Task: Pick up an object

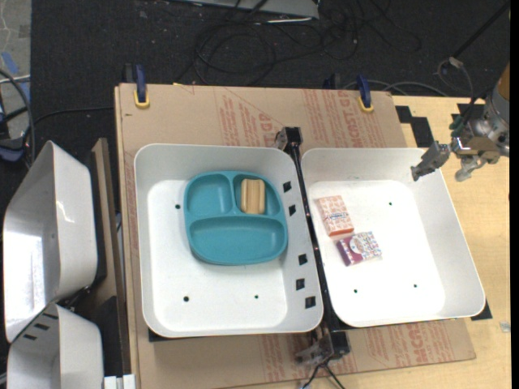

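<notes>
Right shallow white bin [454, 241]: flat pink-and-white packet [332, 215] touching flat purple-and-white packet [360, 247].

Claw [448, 162]: over the bin's upper right rim, fingers spread, released, grasping nothing.

Risk: thin packets lie flat and adjoining; fingers may skid off or nudge both.

Robotics lab test bench before you, cardboard sheet [243, 108] clamped to bench, two white bins [154, 217], loose cables [243, 31] on dark floor
</notes>
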`<state>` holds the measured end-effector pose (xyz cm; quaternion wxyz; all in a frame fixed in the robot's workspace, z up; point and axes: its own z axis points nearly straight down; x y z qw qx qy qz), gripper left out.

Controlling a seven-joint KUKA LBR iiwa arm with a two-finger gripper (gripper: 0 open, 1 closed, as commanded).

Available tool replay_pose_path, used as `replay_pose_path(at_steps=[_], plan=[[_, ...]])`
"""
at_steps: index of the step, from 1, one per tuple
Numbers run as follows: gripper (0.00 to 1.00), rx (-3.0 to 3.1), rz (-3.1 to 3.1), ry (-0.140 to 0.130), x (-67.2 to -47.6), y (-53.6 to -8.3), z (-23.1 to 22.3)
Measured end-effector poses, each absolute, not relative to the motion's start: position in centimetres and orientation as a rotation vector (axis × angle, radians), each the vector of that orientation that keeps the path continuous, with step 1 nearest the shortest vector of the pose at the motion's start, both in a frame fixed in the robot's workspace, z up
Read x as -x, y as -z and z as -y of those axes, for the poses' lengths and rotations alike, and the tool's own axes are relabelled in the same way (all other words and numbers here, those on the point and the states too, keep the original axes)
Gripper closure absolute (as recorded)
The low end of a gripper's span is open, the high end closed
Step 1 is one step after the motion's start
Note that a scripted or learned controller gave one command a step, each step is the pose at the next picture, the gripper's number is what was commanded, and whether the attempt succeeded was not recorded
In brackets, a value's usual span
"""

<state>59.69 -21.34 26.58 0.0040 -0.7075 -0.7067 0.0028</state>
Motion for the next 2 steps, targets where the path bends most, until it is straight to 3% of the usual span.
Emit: replay_pose_path(at_steps=[1, 2], plan=[[0.0, 2.22, 2.224, 0.0, -59.9, -27.2, 21.3], [0.0, 2.216, 2.223, -0.004, -59.9, -22.5, 20.5]])
